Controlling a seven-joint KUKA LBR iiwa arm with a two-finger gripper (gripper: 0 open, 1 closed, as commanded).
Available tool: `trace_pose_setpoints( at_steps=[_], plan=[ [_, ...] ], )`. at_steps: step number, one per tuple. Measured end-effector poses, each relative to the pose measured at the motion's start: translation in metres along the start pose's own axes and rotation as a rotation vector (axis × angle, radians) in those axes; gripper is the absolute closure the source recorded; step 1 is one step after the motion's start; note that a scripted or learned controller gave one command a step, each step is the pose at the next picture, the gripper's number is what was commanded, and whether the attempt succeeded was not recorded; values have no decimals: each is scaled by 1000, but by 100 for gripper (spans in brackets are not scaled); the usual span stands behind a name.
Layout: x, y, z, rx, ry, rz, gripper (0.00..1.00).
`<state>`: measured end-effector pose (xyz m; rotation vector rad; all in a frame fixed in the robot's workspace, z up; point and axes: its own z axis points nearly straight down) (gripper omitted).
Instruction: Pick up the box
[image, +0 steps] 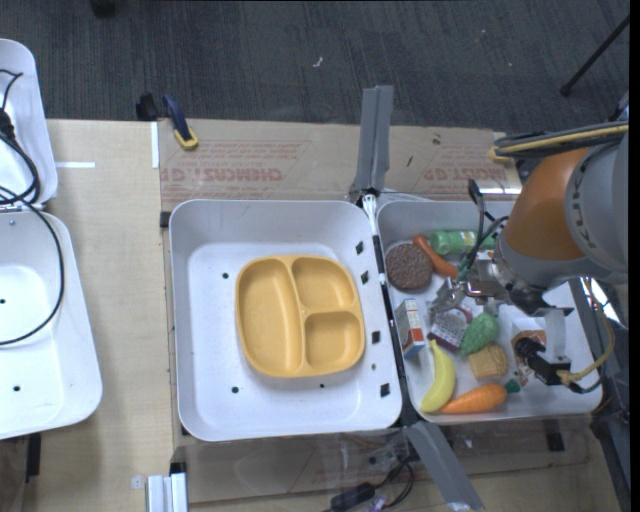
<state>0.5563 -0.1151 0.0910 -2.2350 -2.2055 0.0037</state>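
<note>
Two shallow white bins sit side by side on a bench. The left bin (200, 300) holds a yellow three-compartment plate (300, 315) near its centre. The right bin (590, 400) holds a cluster of toy foods. The box (410, 328), a small white carton with a red marking, lies at the 9 o'clock side of this bin, close to the wall shared with the left bin. At 12 o'clock from the box rests a brown round patty (408, 265); at 5 o'clock from it, a banana (438, 378), its upper end near the box. A large carrot (473, 400) lies at the bin's 6 o'clock edge, touching the banana's lower end. A smaller carrot (436, 255) and a green item (452, 240) lie toward 12 o'clock. A green leafy piece (479, 333) and a tan square piece (487, 361) sit near the centre. The grey arm (560, 220) with its orange band enters from 3 o'clock; the gripper (455, 296) hangs over the bin's centre, at 2 o'clock from the box and apart from it; whether its fingers are spread or closed cannot be told, and nothing is seen between them
</note>
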Motion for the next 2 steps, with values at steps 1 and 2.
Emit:
trace_pose_setpoints(
  at_steps=[1,2],
  plan=[
    [-1,0,-8,1,0,2,100],
    [80,0,-127,-2,0,-31,100]
  ],
)
